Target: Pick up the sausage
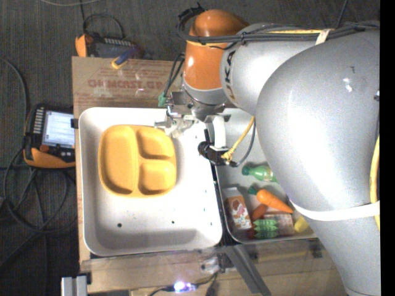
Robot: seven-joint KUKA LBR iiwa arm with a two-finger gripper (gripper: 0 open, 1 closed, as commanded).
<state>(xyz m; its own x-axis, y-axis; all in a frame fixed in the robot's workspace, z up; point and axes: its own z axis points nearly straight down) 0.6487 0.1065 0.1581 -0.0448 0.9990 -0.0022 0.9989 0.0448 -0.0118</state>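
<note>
From my remote desk: the gripper (174, 123) hangs over the yellow tray's (139, 160) upper right corner; how its grip stands I cannot tell. The sausage (259, 211) lies low in the right bin (229, 222) beside a carrot (274, 200). Approach stage, I judge; next comes a reach down-frame.

dark grey carpet floor (37, 36) covers the room, crossed by thin cables (15, 184). a brown cardboard sheet (117, 82) lies flat at the bench's far side. an orange-edged handheld screen (50, 137) rests on the floor. a small light (180, 286) glows at the bottom.
</note>
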